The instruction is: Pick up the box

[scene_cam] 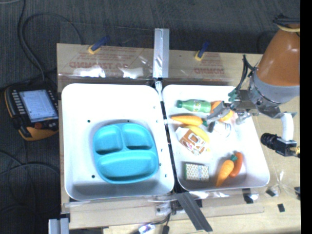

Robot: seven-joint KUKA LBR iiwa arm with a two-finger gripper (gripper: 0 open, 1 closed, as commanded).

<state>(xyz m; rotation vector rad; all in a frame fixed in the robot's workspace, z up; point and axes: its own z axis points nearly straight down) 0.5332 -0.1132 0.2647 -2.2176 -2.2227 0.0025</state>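
The box is small and flat with a speckled green and white top. It lies near the front wall of the right bin. My gripper hangs over the back half of that bin, low above a small orange and white item, well behind and to the right of the box. Nothing of the box is covered.
Also in the right bin are a green bottle, a yellow banana, a white and orange packet and two carrots beside the box. The left bin holds a blue divided plate.
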